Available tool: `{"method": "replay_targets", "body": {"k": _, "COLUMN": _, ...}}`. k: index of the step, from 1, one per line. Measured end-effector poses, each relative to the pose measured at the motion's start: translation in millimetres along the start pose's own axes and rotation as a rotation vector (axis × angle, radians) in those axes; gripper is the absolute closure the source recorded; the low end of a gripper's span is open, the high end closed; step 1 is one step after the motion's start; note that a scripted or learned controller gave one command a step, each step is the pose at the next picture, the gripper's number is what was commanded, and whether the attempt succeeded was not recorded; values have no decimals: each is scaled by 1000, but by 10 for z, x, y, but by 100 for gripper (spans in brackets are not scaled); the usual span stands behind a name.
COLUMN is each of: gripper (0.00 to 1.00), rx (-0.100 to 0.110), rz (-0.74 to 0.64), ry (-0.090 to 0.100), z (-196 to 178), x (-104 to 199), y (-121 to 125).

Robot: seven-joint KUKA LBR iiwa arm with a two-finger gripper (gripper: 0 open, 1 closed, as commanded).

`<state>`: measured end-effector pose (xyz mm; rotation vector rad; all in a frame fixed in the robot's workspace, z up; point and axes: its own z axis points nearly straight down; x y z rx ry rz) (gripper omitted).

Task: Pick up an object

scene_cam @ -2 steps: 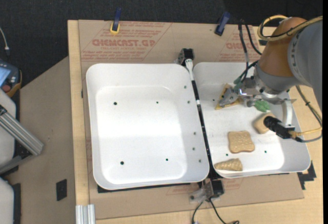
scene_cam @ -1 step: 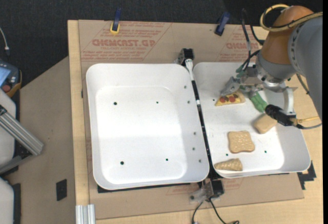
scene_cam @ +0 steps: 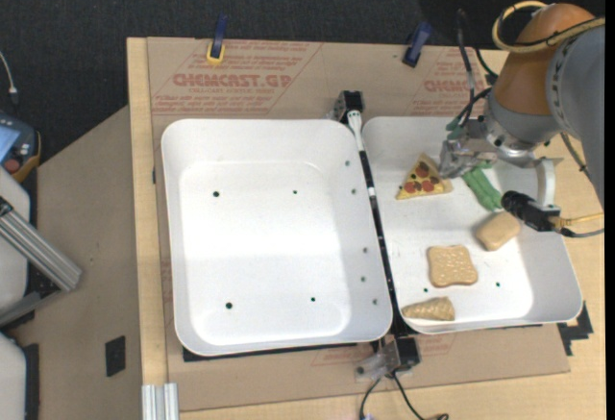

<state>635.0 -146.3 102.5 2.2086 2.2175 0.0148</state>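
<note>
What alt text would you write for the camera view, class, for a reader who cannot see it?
A grey robot arm reaches from the right, its tool low over a pizza slice in the right bin. That bin also holds a green piece, a tan block, a cracker and a pastry.

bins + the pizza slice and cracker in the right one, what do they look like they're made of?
Bins: likely thin moulded plastic, white, with smooth rounded corners and a soft sheen.
Pizza slice: probably toy plastic or rubber, with flat painted-looking red dots and a matte finish.
Cracker: looks like moulded toy plastic, uniform tan, with dimpled texture; real food can't be ruled out.
</note>
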Motion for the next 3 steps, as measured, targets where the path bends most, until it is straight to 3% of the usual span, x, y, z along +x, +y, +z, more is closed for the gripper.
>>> {"method": "replay_targets", "body": {"k": 1, "gripper": 100, "rx": 18, "rz": 7, "ry": 2, "z": 172, "x": -183, "y": -504}}
{"method": "replay_targets", "body": {"k": 2, "gripper": 0, "rx": 15, "rz": 4, "ry": 1, "z": 171, "x": -172, "y": -485}}
{"method": "replay_targets", "body": {"k": 3, "gripper": 0, "rx": 19, "rz": -1, "ry": 0, "z": 182, "x": 60, "y": 330}}
